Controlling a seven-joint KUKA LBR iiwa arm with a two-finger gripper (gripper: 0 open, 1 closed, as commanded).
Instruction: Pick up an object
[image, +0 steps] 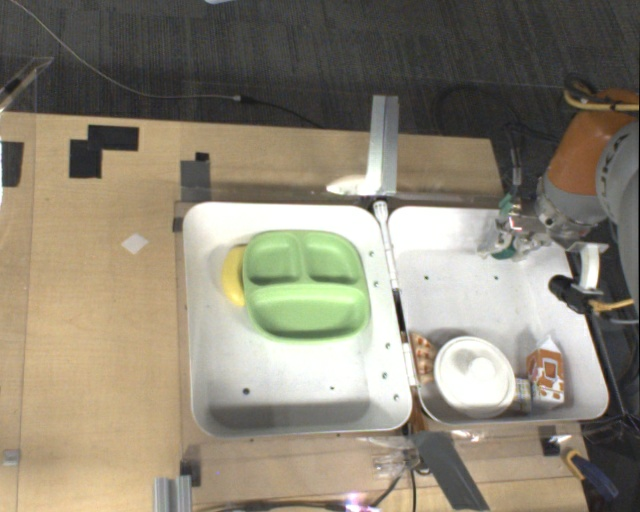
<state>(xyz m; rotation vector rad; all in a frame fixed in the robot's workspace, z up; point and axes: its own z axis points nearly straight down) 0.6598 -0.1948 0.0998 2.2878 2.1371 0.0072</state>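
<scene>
My gripper (506, 238) hangs over the far right part of the right bin (470, 290), with nothing visible under it but bare bin floor. A white bowl (472, 374) sits at that bin's near edge. An orange and white carton (546, 374) lies to the bowl's right. A small brown patterned item (423, 357) is wedged to the bowl's left, against the bin wall. In the left bin (290, 395) a green divided plate (304, 283) lies toward the back. A yellow object (232, 277) pokes out from under the plate's left edge.
The grey arm with its orange band (580, 160) comes in over the right bin's far right corner. A metal post (384, 150) stands behind the seam between the bins. Dark cables (575, 295) hang beside the right bin's right wall.
</scene>
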